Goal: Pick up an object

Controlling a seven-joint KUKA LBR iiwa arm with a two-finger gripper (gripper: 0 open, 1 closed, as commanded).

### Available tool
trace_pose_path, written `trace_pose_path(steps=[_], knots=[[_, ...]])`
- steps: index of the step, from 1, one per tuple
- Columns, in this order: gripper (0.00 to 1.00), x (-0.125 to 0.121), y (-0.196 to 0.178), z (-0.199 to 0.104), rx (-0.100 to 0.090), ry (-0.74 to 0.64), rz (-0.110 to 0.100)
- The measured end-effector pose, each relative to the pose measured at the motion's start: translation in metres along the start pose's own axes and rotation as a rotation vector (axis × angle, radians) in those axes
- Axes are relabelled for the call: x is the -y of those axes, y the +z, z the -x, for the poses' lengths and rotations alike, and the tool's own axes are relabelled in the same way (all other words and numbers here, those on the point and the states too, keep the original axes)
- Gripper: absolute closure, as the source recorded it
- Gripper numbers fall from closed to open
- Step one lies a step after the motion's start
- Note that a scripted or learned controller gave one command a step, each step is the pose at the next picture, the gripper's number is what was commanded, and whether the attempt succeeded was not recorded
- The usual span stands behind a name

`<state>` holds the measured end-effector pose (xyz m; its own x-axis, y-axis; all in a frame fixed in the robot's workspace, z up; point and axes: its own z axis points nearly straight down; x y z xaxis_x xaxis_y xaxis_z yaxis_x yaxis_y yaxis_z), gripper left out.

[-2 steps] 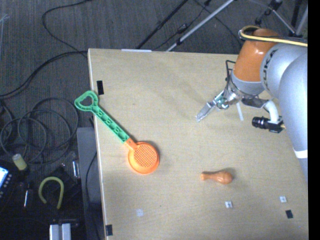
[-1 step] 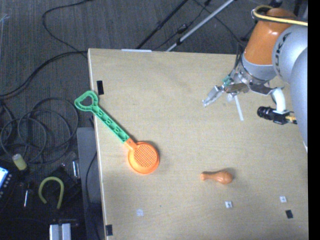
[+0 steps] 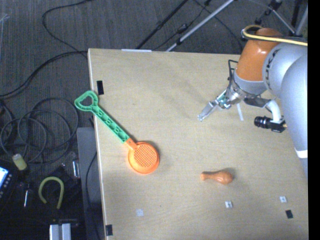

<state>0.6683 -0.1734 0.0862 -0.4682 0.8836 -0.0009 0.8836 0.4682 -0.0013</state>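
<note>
My hand [image 3: 206, 113] hangs over the tabletop [image 3: 170, 79] on the end of the grey arm [image 3: 280, 79]. I cannot tell how it is set for grabbing from here; nothing sits in it that I can see.

Two toys lie on the wood. The closer one is a small orange gourd-shaped toy [image 3: 218, 176], below my hand in the view and a little toward the arm's side. It looks light and smooth, maybe a bit slippery, with a fat end and a thin neck. I think the fat end is the best place to grab, across its short side.

Farther off, away from the arm, lies a toy strainer [image 3: 120, 134] with a long green handle and a round orange head. It looks like stiff, light plastic. The thin handle could be hard to grab, as it lies flat.

The tabletop is pale, flat wood with a few small marks. Past its far edge from my hand I see dark carpet [image 3: 45, 44] with black cables [image 3: 35, 129] and metal stand legs [image 3: 220, 6].
</note>
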Motion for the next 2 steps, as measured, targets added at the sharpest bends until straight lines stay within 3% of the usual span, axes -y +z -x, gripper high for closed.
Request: trace_pose_path(steps=[1, 2], knots=[[1.00, -0.0014, -0.0106, -0.0004, 0.001, 0.000, 0.003], [0.00, -0.0014, -0.0105, -0.0004, 0.001, 0.000, 0.004]])
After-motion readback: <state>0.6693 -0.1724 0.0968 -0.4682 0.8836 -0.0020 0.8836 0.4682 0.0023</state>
